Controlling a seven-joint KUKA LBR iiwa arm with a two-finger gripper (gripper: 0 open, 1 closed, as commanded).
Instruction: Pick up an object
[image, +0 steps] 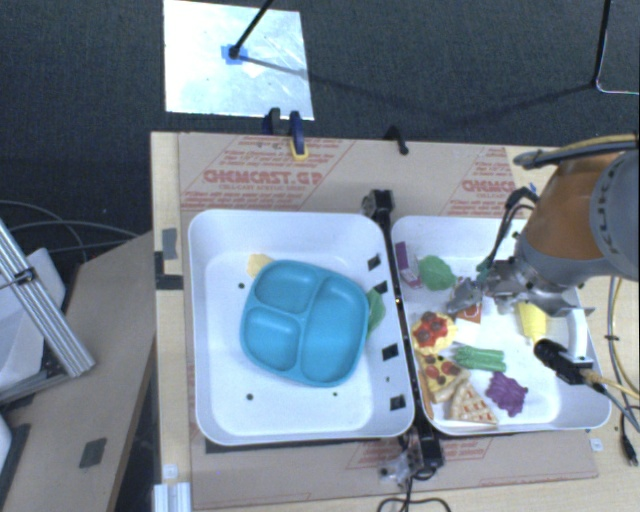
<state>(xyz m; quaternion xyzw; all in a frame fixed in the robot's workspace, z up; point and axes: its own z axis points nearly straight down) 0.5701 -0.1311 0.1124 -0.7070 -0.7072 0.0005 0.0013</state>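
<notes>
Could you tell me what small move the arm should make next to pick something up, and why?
Probably a short descent. The gripper hangs over the right bin, close above a small red-and-white item beside the green toy. Nothing is visibly held, so lowering onto that item seems the likeliest step before closing.

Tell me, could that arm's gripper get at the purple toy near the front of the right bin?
Probably yes. The purple toy lies uncovered, apart from the green piece beside it, and the gripper hovers in the same right bin.
</notes>
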